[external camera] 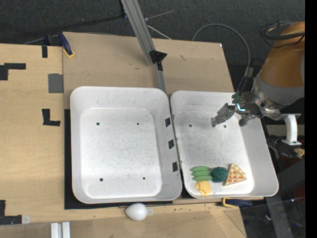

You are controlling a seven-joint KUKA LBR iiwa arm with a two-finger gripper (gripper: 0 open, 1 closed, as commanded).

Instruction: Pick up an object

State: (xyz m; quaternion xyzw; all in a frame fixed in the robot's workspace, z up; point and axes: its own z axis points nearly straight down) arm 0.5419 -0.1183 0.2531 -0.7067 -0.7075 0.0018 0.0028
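Observation:
Several toy foods lie at the near end of the right bin (pixel 257 148): a green pea pod (pixel 200 171), a dark green broccoli piece (pixel 218 173), a pizza slice (pixel 235 175) and a small yellow piece (pixel 203 186). My gripper (pixel 232 118) hangs over the far right part of that bin, well behind the food. Its two dark fingers are spread apart, open, with nothing between them.
The left bin (pixel 79 133) sits beside the right one, with black clips along the shared edge. A white egg-shaped object (pixel 136 211) rests on the bench in front of the bins. A grey metal pole (pixel 143 29) slants in from the top.

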